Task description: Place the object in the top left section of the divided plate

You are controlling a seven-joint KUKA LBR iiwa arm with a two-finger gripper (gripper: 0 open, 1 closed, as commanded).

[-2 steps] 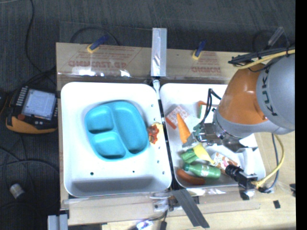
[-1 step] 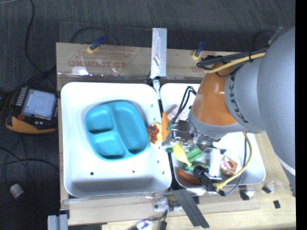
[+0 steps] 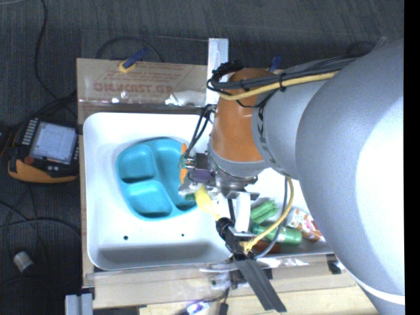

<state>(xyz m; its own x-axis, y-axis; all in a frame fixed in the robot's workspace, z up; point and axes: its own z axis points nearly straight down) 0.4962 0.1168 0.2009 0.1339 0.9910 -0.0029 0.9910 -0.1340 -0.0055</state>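
The plate was bright blue, smooth and rounded, split by raised ridges into sections: two showed plainly on its left side, one above the other, and a third along its right side lay partly under the arm. It sat in the left bin, toward the upper middle of that bin's white floor, with bare floor around it on the left and below.

The arm came in from the right and filled much of the view, its orange band sitting over the plate's right edge. The gripper hung at the plate's right rim; its fingers were buried among cables and fittings, so I could not tell how they stood. Something yellow showed just under the wrist beside the plate, but whether it was held could not be told. A sliver of orange showed at the plate's right edge.

Counted: one plate, two bins, one arm. In the right bin, mostly hidden by the arm, lay a green object, a second dark green one and a patterned packet. A yellow cable looped across them.

Beyond the bins stood a cardboard sheet, and a handheld device lay on the dark floor at left
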